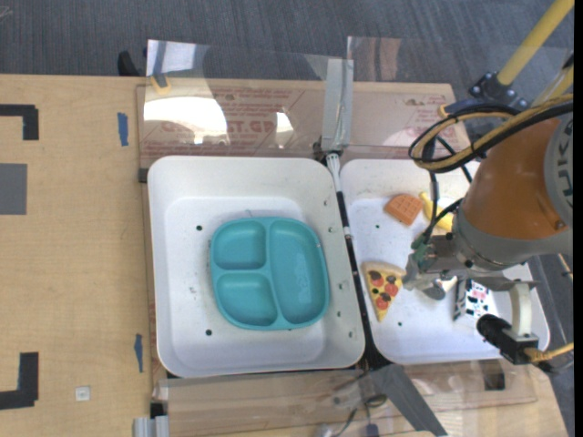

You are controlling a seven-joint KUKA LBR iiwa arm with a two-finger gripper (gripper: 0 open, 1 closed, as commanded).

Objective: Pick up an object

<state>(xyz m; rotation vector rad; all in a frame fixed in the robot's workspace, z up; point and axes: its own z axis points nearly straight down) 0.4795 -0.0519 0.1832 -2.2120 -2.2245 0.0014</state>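
gripper [426, 279] low in right bin [401, 340], finger state can't be told | pizza slice toy [383, 289] just beside it on the left, flat on floor | advice: centre over slice, straddle its narrow width, descend fully before closing

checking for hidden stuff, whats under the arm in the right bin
In the right bin, beside the arm, lie a pizza slice toy, an orange waffle-like piece and a black-and-white item. The arm covers the bin's right part, so anything beneath cannot be seen.
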